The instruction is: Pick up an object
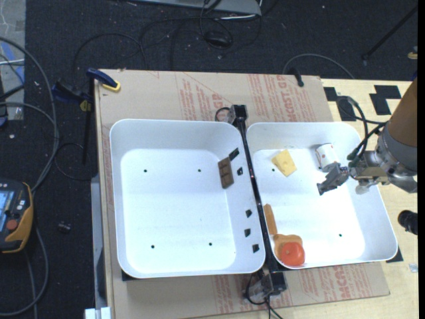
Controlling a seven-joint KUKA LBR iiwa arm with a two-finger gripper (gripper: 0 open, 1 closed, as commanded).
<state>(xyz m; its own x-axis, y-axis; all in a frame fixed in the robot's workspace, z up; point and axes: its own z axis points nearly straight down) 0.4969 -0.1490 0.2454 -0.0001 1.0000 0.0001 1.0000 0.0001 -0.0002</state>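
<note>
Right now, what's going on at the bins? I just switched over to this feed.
The arm reaches in from the right, and its gripper hangs over the right bin with nothing visibly between its fingers. That bin holds a yellow block, a small white object close to the gripper, and a wooden-handled piece with a red ball at the near left corner. The left bin has a brown bar by its right wall. Nothing looks picked yet.

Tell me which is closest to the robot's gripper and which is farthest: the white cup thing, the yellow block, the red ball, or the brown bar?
From the gripper, in the right bin:
1. White cup, just above it in the camera view.
2. Yellow block, to its left, same bin.
3. Red ball, at that bin's lower left corner.
4. Brown bar, across the divider in the left bin.
</note>
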